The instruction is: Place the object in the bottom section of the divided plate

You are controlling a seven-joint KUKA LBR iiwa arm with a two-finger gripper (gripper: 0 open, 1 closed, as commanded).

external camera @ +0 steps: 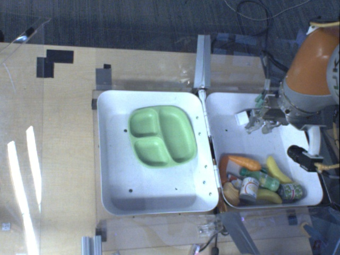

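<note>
**Arm hangs over the right bin, plate sits bare in the left**

Two shallow white bins sit side by side on the wooden surface (pixel 53 158). The left bin (pixel 114 195) carries a green divided plate (pixel 162 135), set slightly toward 12 o'clock of the bin's centre. The plate has three sections: two smaller ones on its 9 o'clock side and one long one on its 3 o'clock side. Nothing lies in any of them.

The right bin (pixel 228 137) holds a heap of toy food crowded into its 6 o'clock end. An orange carrot (pixel 245 162) lies at the 12 o'clock edge of the heap, a yellow banana (pixel 277 169) curves at 3 o'clock of it, and a small can (pixel 248 188) stands near the middle. A green piece (pixel 264 181) lies between carrot and can, and a dark round container (pixel 291 192) rests at the 4 o'clock corner of the heap. These things touch or overlap one another.

The grey arm with its orange band (pixel 313 62) enters from 3 o'clock. Its gripper (pixel 256 118) hangs over the 12 o'clock half of the right bin, well apart from the heap and from the plate. Whether the fingers are released or clenched I cannot tell: the view is too blurred there, and no object shows between them.

Black cables (pixel 255 7) loop on the dark floor at 12 o'clock.
</note>
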